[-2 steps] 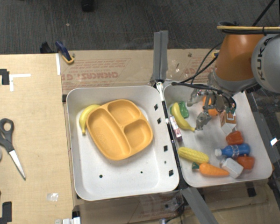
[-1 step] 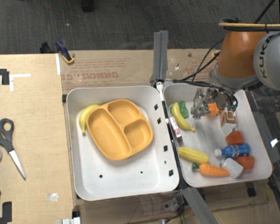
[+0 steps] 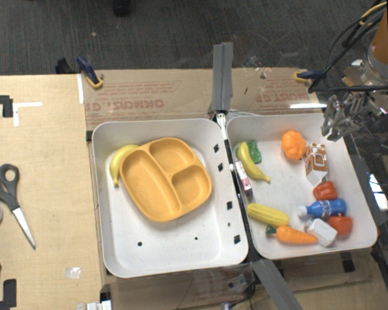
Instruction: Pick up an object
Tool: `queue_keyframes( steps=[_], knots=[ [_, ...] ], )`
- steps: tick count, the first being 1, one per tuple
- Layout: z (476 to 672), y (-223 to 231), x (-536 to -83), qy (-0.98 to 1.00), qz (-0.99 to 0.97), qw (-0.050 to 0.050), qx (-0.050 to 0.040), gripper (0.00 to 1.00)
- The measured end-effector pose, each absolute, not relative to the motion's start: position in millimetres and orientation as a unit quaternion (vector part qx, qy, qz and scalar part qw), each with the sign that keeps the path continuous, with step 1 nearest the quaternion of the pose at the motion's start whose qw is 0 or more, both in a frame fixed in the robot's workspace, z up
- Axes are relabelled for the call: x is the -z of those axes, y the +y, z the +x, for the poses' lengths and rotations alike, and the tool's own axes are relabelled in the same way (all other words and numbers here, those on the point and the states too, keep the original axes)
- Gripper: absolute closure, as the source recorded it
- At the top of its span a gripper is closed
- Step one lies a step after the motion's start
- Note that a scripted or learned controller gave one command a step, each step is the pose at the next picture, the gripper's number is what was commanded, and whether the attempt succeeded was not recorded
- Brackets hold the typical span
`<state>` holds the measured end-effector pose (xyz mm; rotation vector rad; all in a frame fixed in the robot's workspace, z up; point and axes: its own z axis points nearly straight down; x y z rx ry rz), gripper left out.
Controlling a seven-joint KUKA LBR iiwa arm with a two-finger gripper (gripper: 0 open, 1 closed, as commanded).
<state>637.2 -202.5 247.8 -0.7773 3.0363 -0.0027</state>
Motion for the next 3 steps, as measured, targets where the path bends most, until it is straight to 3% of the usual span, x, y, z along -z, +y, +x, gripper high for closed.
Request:
queue_keyframes(
  steps=[1,2,3],
  knots=[
    [660.6,-211,-103,1.0,-0.015,0.003,0.0002,1.0],
    [660.7,-211,-103,1.0,-0.015,0.003,0.0002,0.0],
    [614.8,-188,-93,0.997,0.076,0.002,-0.0001,0.0]
  ],
)
